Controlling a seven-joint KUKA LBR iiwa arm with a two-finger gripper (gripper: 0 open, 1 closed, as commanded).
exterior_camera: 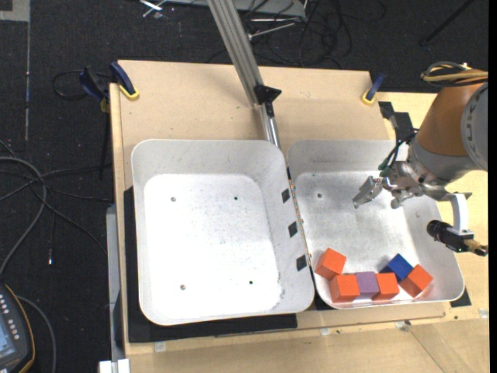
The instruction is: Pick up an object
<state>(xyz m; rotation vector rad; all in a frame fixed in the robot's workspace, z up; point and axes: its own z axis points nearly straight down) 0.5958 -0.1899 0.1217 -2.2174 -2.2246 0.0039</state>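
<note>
Four orange blocks (331,263), one purple (366,284), one blue (400,265).

Six small blocks clustered in the near corner of the right bin (311,162).

All sit on the bin floor along its near wall: an orange block (331,262) lies farthest left, tilted; an orange block (345,287), a lilac block (366,284) and another orange block (387,285) form a touching row; a blue block (400,266) sits just behind that row; the last orange block (417,280) lies rightmost, turned diagonally.
</note>
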